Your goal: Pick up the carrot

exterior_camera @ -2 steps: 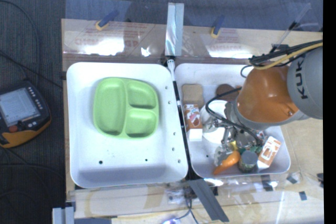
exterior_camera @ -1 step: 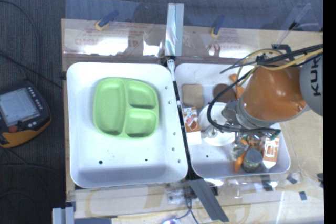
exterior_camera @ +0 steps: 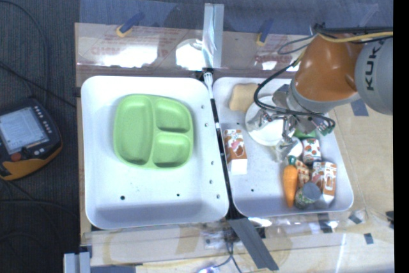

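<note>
The carrot [exterior_camera: 290,183] lay ungrasped in the right bin [exterior_camera: 255,192], gripper [exterior_camera: 287,140] above it (finger state unclear).

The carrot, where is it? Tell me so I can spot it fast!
Look at the right white bin, the one under the grey and orange arm. Go to its near right corner, where small packets are piled. The carrot is the plain orange stick lying at the left edge of that pile, next to a carton with pictures on it.
</note>
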`<action>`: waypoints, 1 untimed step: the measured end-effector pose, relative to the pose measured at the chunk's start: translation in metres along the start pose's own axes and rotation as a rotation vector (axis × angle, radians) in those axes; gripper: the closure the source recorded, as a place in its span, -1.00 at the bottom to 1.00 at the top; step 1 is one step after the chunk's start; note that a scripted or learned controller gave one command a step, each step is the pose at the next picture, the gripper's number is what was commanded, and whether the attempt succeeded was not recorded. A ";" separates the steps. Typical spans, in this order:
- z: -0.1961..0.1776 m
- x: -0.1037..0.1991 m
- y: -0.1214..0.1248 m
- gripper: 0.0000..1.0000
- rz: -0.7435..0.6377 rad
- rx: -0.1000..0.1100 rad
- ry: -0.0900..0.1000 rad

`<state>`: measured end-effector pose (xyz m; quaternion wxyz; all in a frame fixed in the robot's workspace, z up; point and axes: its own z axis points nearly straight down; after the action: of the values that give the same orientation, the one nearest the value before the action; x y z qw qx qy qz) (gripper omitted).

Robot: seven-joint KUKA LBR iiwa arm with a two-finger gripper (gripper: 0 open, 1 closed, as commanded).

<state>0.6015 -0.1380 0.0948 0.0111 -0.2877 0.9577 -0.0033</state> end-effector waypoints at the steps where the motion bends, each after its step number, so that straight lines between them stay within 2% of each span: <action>1: -0.003 0.046 0.047 -1.00 -0.145 0.006 -0.008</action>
<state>0.5370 -0.1243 0.0960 0.0156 -0.3563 0.9342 -0.0060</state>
